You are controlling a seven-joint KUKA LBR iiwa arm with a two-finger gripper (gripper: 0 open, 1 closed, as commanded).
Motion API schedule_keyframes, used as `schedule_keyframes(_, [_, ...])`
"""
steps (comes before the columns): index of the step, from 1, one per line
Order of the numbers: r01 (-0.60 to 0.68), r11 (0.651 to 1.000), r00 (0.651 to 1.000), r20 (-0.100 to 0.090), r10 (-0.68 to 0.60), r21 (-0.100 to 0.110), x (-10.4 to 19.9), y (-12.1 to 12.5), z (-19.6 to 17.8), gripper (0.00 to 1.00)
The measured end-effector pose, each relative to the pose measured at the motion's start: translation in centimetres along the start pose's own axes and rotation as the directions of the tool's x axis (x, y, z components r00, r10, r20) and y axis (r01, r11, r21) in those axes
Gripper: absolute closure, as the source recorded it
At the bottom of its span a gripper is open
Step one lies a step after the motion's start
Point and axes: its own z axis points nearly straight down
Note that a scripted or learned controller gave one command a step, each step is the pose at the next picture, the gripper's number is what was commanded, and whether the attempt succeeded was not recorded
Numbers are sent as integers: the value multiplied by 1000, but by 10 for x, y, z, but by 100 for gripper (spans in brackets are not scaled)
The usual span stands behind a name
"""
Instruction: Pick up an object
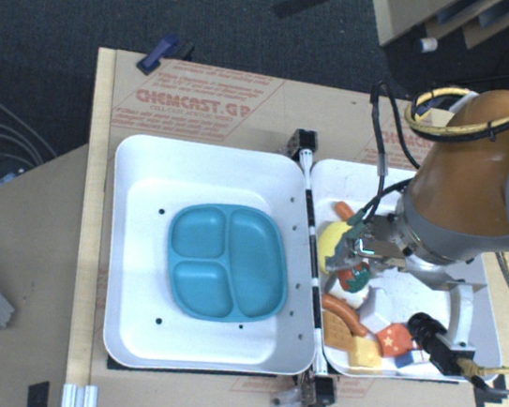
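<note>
Low over the right bin [488, 323], the gripper [358, 251] sits among the toy food; whether the jaws are apart or together cannot be told. Yellow piece [329, 240] lies just left of it, touching or nearly so, long axis running up-bin. Counted: two white bins, one blue divided plate [227, 262] in the left bin [133, 256], one sausage [344, 314], one red cube [394, 341].

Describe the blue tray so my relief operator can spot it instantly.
Find the left white bin, away from the arm. The blue divided plate lies flat in its middle, with three compartments. It is the single item there, while the toy food sits heaped in the right bin.
</note>
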Motion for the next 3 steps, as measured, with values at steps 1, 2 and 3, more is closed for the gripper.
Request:
schedule_keyframes(1, [0,1000,1000,1,0,-4,-16,75,8,100])
schedule_keyframes(2, [-1,1000,1000,0,1,0,-22,0,-18,100])
schedule_keyframes(3, [-1,1000,1000,0,1,0,8,0,-4,100])
